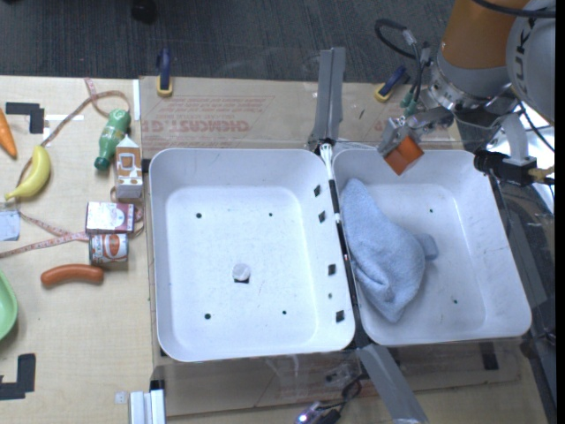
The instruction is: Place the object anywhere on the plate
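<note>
My gripper (400,142) hangs over the back left corner of the right bin (481,237), shut on a small orange block (405,157) that shows between its fingers, lifted off the bin floor. A green plate (4,312) peeks in at the far left edge of the bench, well outside both bins. The arm comes down from the upper right.
A crumpled blue-grey towel (381,250) lies on the left side of the right bin. A small pale disc (242,274) sits in the left bin (161,237). Toy food lies on the bench to the left: banana (32,173), sausage (72,276), can (109,248), green bottle (111,136).
</note>
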